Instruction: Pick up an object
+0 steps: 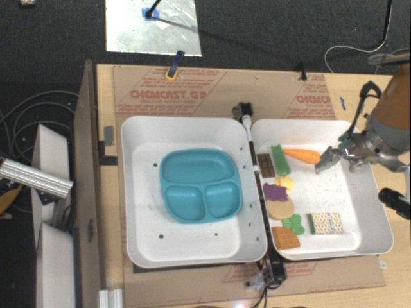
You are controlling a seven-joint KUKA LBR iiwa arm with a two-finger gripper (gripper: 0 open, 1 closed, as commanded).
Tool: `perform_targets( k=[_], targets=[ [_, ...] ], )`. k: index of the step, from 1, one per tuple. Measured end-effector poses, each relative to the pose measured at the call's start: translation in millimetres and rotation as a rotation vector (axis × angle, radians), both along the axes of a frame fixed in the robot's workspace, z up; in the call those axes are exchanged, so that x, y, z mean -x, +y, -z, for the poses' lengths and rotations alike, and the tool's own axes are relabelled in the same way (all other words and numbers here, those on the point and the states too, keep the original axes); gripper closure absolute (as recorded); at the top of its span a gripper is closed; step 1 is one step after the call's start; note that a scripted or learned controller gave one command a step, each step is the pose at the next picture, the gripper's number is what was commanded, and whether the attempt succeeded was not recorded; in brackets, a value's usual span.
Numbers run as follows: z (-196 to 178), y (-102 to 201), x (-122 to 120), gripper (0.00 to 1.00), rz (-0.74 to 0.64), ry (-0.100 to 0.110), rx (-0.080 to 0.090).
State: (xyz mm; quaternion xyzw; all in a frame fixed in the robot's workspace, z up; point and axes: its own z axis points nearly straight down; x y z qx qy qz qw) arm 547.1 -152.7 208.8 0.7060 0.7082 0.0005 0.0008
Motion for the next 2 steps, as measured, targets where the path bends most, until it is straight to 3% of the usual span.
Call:
perform_targets(
  k=[1,2],
  targets=[
    [78,7,-56,0.0,-0.004,-0.003,0.002],
    [96,-16,-92,0.0,-0.003,-0.004,0.001]
  ],
)
